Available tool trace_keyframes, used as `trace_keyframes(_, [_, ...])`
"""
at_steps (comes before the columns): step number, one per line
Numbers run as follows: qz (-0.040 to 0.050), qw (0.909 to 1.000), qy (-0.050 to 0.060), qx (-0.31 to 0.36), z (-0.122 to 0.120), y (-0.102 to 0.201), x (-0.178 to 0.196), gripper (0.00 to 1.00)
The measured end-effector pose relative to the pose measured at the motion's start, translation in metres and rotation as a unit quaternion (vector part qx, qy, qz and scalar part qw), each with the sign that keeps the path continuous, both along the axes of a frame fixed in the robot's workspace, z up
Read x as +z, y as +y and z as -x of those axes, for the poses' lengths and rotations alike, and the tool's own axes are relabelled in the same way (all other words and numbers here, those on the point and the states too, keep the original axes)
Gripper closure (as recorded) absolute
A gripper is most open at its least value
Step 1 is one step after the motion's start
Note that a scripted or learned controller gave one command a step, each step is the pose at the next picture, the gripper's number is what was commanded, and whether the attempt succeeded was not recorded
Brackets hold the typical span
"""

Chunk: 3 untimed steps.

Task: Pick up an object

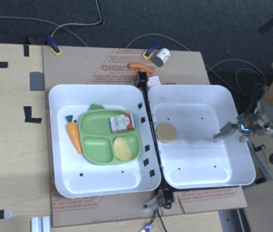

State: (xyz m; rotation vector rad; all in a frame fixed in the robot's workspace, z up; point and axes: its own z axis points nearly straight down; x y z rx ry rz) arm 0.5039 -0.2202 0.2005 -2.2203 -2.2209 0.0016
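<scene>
Looking down at the bench, red lettering on the brown cardboard sheet (114, 67) beyond the bins is too blurred to read, as is the small carton (122, 123) on the green divided plastic tray (108, 136) (left bin). The round tan disc (166, 133) lies in the right white bin (201, 95), well apart from the grey two-finger gripper (222, 133) at the right wall; its jaws' state cannot be told.

Left bin (59, 144): green tray (97, 146), carrot (74, 136) beside it
Right bin (223, 170): tan disc (166, 133)
Gripper (222, 132): over right bin's right edge
</scene>
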Motion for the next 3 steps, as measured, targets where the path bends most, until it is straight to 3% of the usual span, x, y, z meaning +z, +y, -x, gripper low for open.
trace_keyframes(1, [-0.0011,1.0,0.001,0.001,-0.018,0.115,-0.106,0.0])
trace_keyframes(3, [0.0011,1.0,-0.003,0.001,-0.133,0.123,-0.114,0.0])
